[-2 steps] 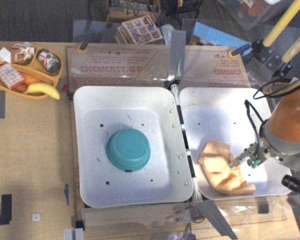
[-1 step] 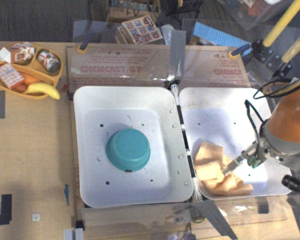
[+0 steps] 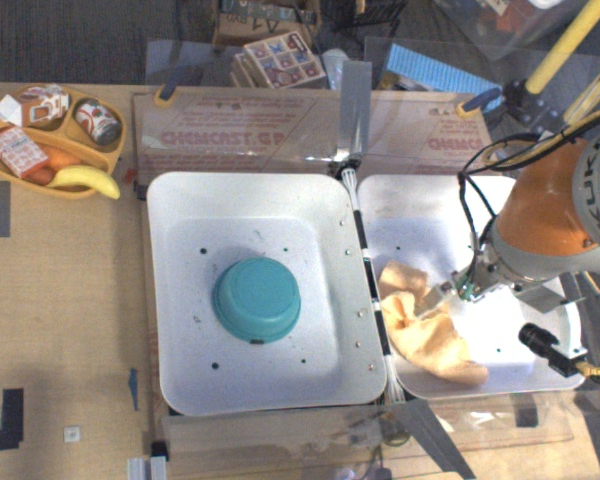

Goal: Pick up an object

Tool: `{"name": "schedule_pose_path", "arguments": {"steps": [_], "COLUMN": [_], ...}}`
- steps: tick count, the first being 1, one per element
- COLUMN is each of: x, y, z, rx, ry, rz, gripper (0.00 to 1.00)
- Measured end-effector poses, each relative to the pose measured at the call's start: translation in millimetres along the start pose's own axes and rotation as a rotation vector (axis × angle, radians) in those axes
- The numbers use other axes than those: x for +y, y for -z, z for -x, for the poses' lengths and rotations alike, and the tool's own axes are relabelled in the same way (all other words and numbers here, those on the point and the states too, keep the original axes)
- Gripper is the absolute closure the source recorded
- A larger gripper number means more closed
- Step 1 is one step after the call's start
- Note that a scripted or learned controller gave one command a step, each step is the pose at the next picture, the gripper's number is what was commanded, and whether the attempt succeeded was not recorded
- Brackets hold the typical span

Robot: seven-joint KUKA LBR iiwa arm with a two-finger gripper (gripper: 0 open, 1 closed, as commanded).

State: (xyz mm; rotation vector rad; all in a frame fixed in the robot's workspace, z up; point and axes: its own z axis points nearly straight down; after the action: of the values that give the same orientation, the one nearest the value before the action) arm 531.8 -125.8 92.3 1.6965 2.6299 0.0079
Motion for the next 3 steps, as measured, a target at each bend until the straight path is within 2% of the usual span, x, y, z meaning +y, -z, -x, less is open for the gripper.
{"name": "schedule_pose_path", "arguments": {"steps": [1,2,3], "x": [2.6,2.1,20.6], "y": [9.5,9.1,23.8], "z": [-0.1,0.3,0.7], "rx": [0.003,0.003,0.007], "ry": [0.001,0.000,-0.094], "rz": [0.005,0.003,-0.012], "gripper": [1.00,0.00,0.00]}}
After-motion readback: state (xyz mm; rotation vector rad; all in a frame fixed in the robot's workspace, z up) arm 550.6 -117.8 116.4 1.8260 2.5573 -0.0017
